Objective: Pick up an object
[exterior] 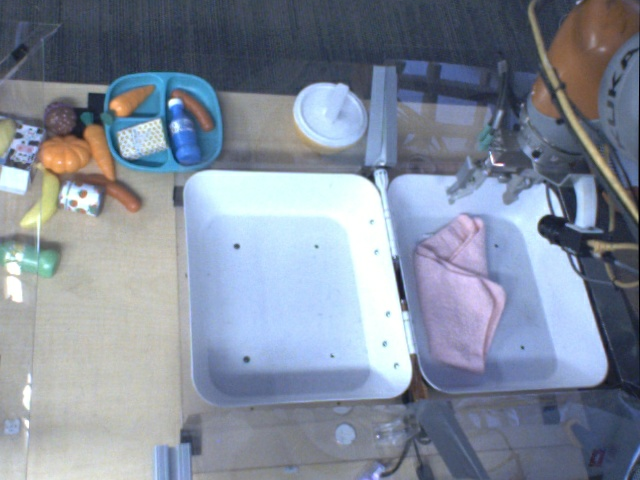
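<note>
No readable text, labels, brands or numbers, any print on the small packages too blurred

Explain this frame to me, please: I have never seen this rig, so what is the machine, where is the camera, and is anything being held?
One camera is fixed above a bench and looks down at a slant. The grey and orange machine at the right is a robot arm; its end effector has two fingers spread apart, hanging over the far edge of the right bin. Nothing sits between the fingers, so nothing is held. That bin contains a crumpled pink cloth, the likely thing to pick up. Beside it is the left bin. Off to the left, on the bench, are a blue divided plate of toy food, more loose toy food and a white lidded cup.
</note>
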Robot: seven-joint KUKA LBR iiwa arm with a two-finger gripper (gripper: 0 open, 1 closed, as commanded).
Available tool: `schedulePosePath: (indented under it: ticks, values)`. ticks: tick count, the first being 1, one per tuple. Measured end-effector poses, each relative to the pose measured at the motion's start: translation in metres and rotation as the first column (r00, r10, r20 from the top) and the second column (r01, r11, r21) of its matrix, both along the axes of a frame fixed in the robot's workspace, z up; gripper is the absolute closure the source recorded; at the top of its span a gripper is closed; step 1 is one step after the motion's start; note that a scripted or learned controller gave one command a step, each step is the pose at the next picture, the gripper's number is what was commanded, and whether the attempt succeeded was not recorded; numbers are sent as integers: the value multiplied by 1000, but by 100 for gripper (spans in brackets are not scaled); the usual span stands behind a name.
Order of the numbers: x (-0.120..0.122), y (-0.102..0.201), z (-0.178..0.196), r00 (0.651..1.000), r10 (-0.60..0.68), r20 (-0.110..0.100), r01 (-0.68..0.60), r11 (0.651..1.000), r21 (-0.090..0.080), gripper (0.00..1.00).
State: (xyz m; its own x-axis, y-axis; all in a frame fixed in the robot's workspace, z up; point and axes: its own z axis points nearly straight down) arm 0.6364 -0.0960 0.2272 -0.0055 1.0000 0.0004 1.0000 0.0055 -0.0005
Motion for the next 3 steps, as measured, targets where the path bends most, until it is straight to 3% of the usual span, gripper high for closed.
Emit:
schedulePosePath:
  ticks: [1,2,3]
  values:
    - [16,-36,-132,997,79,5,-79,997,-1,0]
    - [16,-35,-121,997,80,7,-80,997,-1,100]
    - [16,-35,-121,997,80,6,-80,997,-1,0]
